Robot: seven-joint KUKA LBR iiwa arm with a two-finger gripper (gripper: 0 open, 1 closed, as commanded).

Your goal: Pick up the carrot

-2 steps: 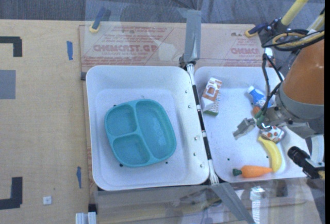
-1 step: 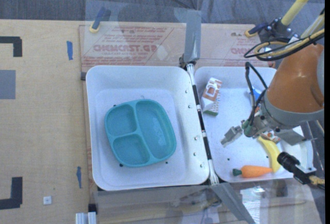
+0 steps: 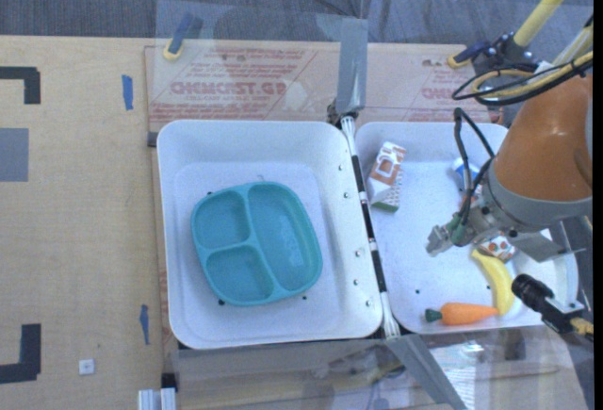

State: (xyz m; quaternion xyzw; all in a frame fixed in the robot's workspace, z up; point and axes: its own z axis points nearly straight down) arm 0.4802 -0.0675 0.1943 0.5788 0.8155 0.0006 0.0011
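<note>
Carrot (image 3: 464, 313) lies by the right bin's (image 3: 415, 300) near rim, beside a banana (image 3: 497, 279); the gripper (image 3: 445, 238) hovers above, whether clenched I cannot tell.

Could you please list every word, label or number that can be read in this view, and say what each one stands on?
Red printed line on the clear sheet behind the left bin: too blurred to quote with confidence.
Smaller red print at that sheet's right end, behind the right bin: too small to read.
Orange and white packet in the right bin: markings there, unreadable.
Banana, carrot, teal plate: no text visible.
</note>
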